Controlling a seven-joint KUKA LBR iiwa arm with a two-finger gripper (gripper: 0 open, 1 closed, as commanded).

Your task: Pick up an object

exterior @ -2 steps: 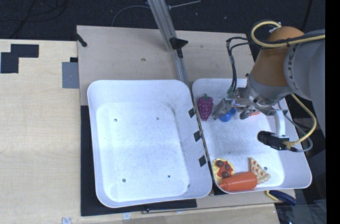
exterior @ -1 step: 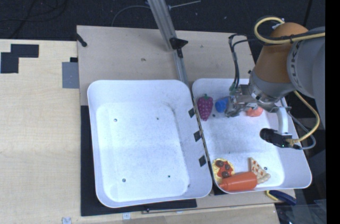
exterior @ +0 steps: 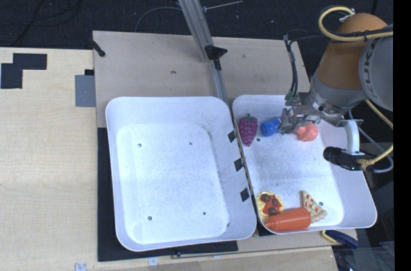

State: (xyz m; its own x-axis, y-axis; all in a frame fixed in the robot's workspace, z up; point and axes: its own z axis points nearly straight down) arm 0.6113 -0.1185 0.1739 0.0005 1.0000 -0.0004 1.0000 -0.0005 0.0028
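Observation:
The right bin holds several toy foods. At its far end a purple grape bunch, a small blue object and a pink object lie in a row. My gripper is low over that end, between the blue object and the pink one and close to both. Its lower part is dark and blurred against the bin. A red sausage, a pizza slice and a yellow piece with dark berries lie at the near end.
The left bin sits beside the right one, joined by black clips. A slanted aluminium bar rises behind the bins. The grey arm with its orange band and cables occupies the right side.

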